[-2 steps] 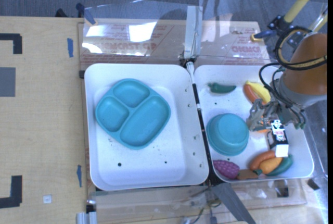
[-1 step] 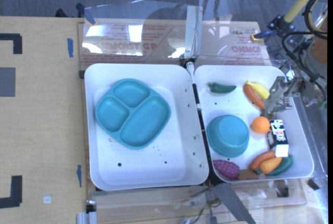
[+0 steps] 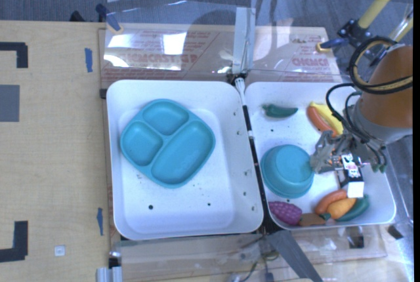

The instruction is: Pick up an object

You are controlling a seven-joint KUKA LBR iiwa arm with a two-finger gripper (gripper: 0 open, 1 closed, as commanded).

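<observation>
I see the blue bowl (image 3: 287, 171) just left of my gripper (image 3: 326, 155), whose fingers look close together at its rim, though I cannot tell whether they grip it. Nothing looks lifted: the yellow-orange toy (image 3: 323, 117) sits behind the gripper, the orange ones (image 3: 336, 204) in front.

We see two white bins (image 3: 125, 208), the left one with small dark specks. The divided plate (image 3: 167, 141) and the bowl (image 3: 287, 171) are both turquoise. The pepper (image 3: 281, 111) is dark green, the banana (image 3: 326, 118) is yellow with orange, the carrot (image 3: 335, 204) is orange, and the berry (image 3: 285, 212) is purple. The arm (image 3: 392, 87) has an orange band.
</observation>
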